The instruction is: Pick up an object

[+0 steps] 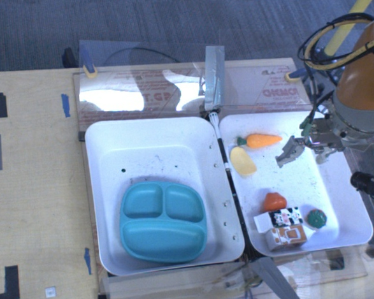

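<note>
Two shallow white bins sit side by side on my wooden worktop (31,207), their smooth plastic walls rounded at the corners. The left bin (104,145) holds a single thing: a teal divided plate (163,222), matte and soft-edged, with two small compartments on its far side and one long one nearer, lying flat toward the near end of the bin. The right bin (352,230) carries the small things I could pick. At its far left lie an orange toy carrot (262,140), tapered with a green tip, and just beside it, nearer, a pale yellow oval piece (243,161), smooth and rounded. Toward the near edge there is a cluster: a small red-orange rounded piece (274,201), a boxy carton with black-and-white print (286,218) touching a brown-and-white box (287,236), and a little dark green ball (316,218) just to their right. My hand (298,145) hangs over the far part of the right bin, to the right of the carrot and apart from it, its grey metal fingers spread with nothing between them. Behind the bins stands a glossy clear panel (138,91) that throws back bright glare.
</note>
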Available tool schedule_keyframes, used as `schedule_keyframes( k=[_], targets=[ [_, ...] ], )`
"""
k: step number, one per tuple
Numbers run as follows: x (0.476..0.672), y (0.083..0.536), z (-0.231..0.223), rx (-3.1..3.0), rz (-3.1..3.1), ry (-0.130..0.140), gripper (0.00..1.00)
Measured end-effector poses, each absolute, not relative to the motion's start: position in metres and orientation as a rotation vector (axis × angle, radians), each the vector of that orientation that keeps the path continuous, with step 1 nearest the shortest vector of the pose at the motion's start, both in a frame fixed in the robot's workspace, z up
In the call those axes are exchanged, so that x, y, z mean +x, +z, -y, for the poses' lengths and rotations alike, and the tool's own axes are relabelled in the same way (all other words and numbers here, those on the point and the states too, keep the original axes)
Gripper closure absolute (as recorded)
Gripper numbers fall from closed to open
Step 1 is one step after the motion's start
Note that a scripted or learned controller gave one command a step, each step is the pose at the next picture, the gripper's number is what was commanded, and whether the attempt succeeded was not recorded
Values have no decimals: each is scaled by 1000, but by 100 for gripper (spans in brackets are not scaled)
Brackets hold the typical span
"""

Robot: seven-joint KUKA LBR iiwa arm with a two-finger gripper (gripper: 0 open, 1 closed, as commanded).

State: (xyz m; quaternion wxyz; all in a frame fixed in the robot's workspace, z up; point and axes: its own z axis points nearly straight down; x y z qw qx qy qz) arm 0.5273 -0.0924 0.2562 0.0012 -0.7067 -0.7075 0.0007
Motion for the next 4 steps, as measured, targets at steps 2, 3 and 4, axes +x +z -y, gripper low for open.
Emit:
schedule_keyframes(
  k=[2,3,4],
  targets=[
    [481,88,94,-2498,1914,-6,0],
    [485,100,93,-2508,1917,-22,100],
    [539,186,56,-2296,2147,-4,100]
  ],
)
